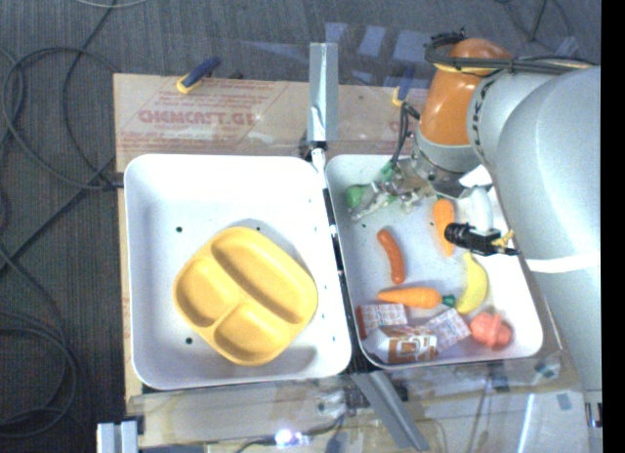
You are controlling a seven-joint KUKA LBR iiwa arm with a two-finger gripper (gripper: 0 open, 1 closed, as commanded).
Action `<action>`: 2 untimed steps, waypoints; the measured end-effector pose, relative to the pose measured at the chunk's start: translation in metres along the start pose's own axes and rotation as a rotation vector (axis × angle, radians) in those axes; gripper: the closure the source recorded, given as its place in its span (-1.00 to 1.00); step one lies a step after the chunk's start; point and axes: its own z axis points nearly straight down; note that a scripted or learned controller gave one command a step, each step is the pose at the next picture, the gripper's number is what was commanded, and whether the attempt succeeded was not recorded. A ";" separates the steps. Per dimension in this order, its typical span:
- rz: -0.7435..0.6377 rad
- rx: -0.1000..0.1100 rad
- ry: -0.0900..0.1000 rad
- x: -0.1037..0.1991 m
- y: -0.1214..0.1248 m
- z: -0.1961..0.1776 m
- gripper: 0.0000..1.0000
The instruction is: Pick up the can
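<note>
Can [410, 348] lies on its side at the near edge of the right bin [535, 342], partly overlapped by wrappers (label unreadable). Gripper [391, 190] sits at the bin's far end, well apart from it; whether it is open or closed cannot be told.

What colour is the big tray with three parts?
Yellow. The tray lies in the left bin, clearest in the camera view.

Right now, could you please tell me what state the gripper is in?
Gripper: at the far end of the right bin beside a green item; open or closed cannot be told. The can lies at the near end.
</note>
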 end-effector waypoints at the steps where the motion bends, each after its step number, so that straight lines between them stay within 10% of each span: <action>1: 0.009 -0.043 -0.007 -0.009 -0.031 -0.002 -1.00; 2: 0.071 -0.045 -0.005 -0.041 -0.155 0.002 -1.00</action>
